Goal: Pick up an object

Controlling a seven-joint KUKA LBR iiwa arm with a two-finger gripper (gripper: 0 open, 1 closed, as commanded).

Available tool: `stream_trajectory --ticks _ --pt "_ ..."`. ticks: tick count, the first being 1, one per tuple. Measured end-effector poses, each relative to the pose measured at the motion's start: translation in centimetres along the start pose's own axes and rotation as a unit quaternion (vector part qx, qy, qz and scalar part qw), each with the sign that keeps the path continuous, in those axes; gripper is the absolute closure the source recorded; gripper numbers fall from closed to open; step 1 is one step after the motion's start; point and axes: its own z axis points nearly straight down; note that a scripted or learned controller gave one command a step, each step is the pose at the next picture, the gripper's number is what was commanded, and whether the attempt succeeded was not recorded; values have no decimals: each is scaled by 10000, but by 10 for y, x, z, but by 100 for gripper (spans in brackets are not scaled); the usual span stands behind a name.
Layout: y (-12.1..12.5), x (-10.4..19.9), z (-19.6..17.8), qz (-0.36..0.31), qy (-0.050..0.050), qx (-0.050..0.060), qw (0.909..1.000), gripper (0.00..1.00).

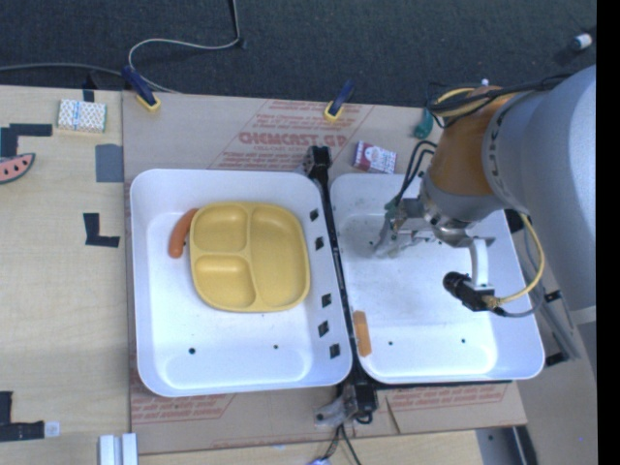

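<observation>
Orange first, down at the near edge: a small orange sausage-shaped piece (361,333) lies at about seven o'clock in the right bin (504,356), tucked against the divider wall, an awkward spot where a finger would likely foul the rim. Moving up, the gripper (392,241) hangs low over that same bin's floor around ten o'clock, well apart from that piece, with nothing visible between its tips; whether it is spread or closed, I cannot tell from this angle. The grey arm (542,153) with its orange band sweeps in from three o'clock. Across the divider, the left bin (232,371) carries a yellow compartment plate (250,256) near its centre, and a second orange piece (178,233) rests touching the plate's nine o'clock edge. My read: no pick is made yet.
</observation>
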Motion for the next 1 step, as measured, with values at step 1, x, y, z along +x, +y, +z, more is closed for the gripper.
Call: stream_trajectory --ticks 1 --pt "0 1 -9 -7 5 5 10000 100"
